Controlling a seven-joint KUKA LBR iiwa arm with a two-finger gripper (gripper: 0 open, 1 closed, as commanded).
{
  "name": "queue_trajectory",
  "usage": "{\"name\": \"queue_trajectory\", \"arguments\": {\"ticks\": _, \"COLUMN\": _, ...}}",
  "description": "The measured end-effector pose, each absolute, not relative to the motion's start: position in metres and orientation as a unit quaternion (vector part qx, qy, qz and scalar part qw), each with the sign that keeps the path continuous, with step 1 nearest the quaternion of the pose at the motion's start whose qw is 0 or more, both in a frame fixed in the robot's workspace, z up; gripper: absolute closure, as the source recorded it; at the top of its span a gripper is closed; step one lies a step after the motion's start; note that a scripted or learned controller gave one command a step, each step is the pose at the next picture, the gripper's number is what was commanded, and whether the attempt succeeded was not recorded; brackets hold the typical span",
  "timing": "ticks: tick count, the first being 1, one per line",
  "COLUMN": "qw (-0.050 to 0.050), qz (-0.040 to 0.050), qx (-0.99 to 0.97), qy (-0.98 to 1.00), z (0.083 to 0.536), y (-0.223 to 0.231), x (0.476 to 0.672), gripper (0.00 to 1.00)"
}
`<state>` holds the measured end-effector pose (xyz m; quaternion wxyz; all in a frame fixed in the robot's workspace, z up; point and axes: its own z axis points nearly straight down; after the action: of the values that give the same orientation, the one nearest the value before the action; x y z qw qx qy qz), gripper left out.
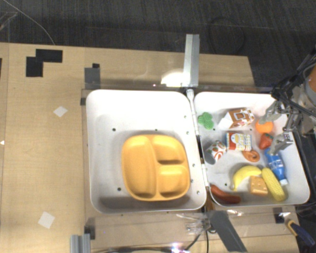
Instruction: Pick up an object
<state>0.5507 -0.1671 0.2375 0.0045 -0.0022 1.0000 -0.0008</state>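
My gripper [279, 125] hangs over the right side of the right bin [221, 107], open, with one fingertip [272, 112] toward the back and the other nearer the front. Nothing is gripped between them. Just left of the gripper lie an orange fruit [263, 126] and a red pepper [266, 140]. A blue bottle [276, 165] lies just in front of the gripper. Further left are an orange-and-white carton [239, 117], a red-and-white carton [238, 140], a green piece [205, 121] and a small round can [217, 151].
At the right bin's front lie a banana [245, 174], a cheese wedge [258, 186], a corn cob [273, 183], a red sausage [225, 194] and an orange ring [250, 155]. The left bin [105, 115] holds a yellow divided tray [155, 166]. A metal post [191, 57] stands behind the bins.
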Motion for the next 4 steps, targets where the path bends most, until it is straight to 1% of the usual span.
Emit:
{"name": "queue_trajectory", "arguments": {"ticks": 1, "qw": 0.008, "qz": -0.0014, "qx": 0.11, "qy": 0.994, "z": 0.099, "y": -0.197, "x": 0.508, "gripper": 0.0}}
{"name": "queue_trajectory", "arguments": {"ticks": 2, "qw": 0.01, "qz": 0.0008, "qx": 0.303, "qy": 0.953, "z": 0.091, "y": -0.188, "x": 0.556, "gripper": 0.0}}
{"name": "queue_trajectory", "arguments": {"ticks": 3, "qw": 0.004, "qz": 0.0012, "qx": 0.402, "qy": 0.915, "z": 0.09, "y": -0.152, "x": 0.626, "gripper": 0.0}}
{"name": "queue_trajectory", "arguments": {"ticks": 4, "qw": 0.006, "qz": 0.0027, "qx": 0.6, "qy": 0.8, "z": 0.089, "y": -0.156, "x": 0.616, "gripper": 0.0}}
